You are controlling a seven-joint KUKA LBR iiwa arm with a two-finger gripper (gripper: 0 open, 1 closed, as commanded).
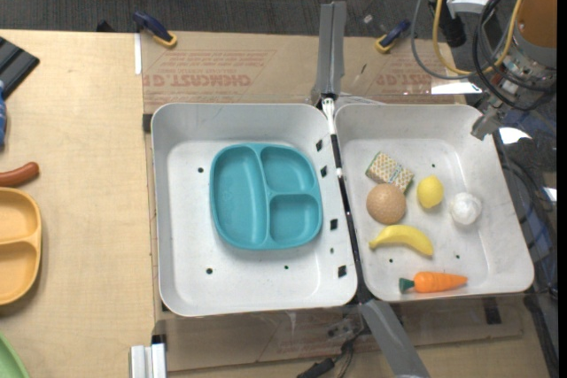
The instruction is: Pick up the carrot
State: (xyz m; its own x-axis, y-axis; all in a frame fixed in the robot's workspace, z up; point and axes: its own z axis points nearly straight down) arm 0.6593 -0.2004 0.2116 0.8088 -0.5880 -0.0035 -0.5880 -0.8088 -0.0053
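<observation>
The carrot (432, 282) is orange with a green stub at its left end. It lies flat near the front edge of the right bin (505, 217). The arm comes in at the upper right, and its gripper (490, 120) hangs over the bin's far right corner, well away from the carrot. Nothing shows in the gripper.
The right bin also holds a banana (403, 238), a brown round thing (386, 203), a lemon (430, 192), a white ball (464, 208) and a patterned block (390, 170). In the left bin (177, 261) sits a teal divided plate (266, 195). Cables (478, 40) hang by the arm.
</observation>
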